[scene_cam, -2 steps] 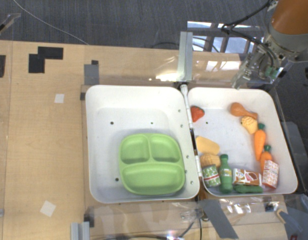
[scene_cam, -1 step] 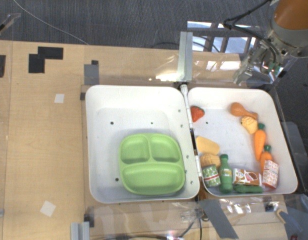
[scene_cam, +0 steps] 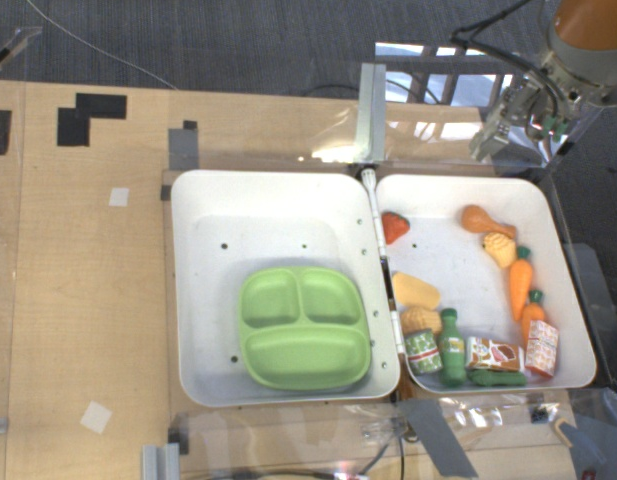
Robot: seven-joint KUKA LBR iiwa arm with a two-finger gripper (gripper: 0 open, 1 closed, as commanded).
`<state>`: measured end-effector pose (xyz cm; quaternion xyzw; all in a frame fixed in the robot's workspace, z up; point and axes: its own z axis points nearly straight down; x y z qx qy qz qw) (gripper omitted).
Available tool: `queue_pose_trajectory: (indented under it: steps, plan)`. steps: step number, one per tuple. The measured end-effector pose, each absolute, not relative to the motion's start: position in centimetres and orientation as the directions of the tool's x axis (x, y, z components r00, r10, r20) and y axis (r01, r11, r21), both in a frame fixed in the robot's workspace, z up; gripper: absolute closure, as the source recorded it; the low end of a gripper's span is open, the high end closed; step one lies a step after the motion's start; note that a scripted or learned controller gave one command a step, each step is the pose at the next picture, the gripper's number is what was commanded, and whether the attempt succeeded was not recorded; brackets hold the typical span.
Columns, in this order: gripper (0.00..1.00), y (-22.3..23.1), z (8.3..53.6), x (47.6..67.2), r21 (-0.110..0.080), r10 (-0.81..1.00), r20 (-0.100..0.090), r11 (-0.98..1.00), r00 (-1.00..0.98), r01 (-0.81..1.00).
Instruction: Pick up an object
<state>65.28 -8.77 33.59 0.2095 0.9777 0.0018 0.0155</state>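
Nearest me, toy food crowds the right bin [scene_cam: 548,208]; above its far rim my gripper [scene_cam: 515,128] hovers, grip unreadable.

Dark grey carpet floor [scene_cam: 238,18], light wood bench [scene_cam: 78,298] w/ black tape marks [scene_cam: 88,116]

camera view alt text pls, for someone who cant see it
A grey arm's gripper hovers above the far edge of the right bin, which holds toy food: a carrot, a green bottle, a cheese wedge. The left bin holds a green divided plate.
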Motion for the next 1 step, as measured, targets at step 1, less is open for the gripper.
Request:
queue_pose_trajectory:
  steps: [1]
  plan:
    - [1.00, -8.73, 34.94, 65.47, 0.013, 0.407, -0.040, 0.914, -0.913, 0.407]
